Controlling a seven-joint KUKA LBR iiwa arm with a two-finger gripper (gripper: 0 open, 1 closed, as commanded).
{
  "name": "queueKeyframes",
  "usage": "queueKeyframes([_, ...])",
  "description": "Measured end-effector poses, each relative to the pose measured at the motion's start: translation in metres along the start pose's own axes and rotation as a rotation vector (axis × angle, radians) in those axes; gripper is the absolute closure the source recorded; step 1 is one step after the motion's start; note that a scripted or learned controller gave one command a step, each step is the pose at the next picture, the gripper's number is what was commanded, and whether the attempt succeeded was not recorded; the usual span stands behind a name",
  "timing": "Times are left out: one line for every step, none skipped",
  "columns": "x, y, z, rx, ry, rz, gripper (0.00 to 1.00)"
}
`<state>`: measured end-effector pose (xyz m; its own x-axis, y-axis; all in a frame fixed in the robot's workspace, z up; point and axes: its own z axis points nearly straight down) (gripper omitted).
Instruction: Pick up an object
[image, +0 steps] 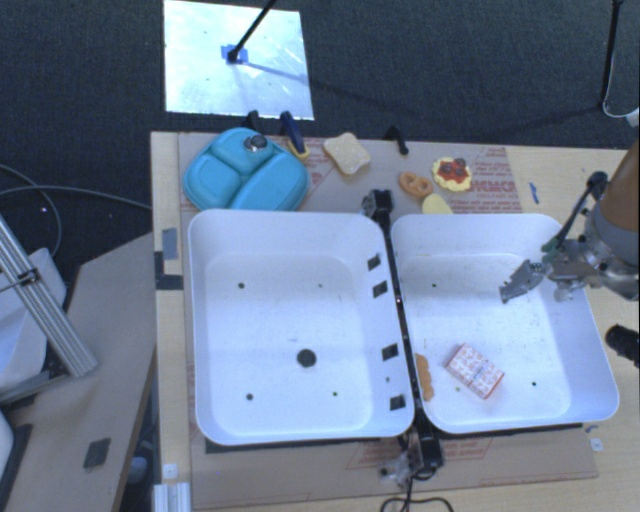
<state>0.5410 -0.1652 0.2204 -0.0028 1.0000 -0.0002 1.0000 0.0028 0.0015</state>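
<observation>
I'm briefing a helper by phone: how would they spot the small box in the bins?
Look at the right-hand white bin, the one the arm reaches over. Near its front edge lies a small flat box, turned at an angle. It is pinkish with a red-and-white pattern, unlike the slim orange piece beside the divider.

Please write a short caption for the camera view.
Gripper above the right bin, which holds a small box.

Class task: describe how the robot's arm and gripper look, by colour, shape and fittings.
The arm is grey with an orange band above the wrist. A thin dark cable or rod runs alongside it. The gripper is metallic grey, with slim pointed fingers.
</observation>
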Motion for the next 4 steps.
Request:
queueKeyframes([-0.043, 0.066, 0.117, -0.002, -0.002, -0.001, 0.00])
queueKeyframes([0.061, 0.116, 0.136, -0.006, 0.001, -0.011, 0.00])
queueKeyframes([0.138, 0.131, 0.028, -0.013, 0.002, -0.010, 0.00])
queueKeyframes([0.132, 0.130, 0.024, -0.006, 0.000, -0.006, 1.00])
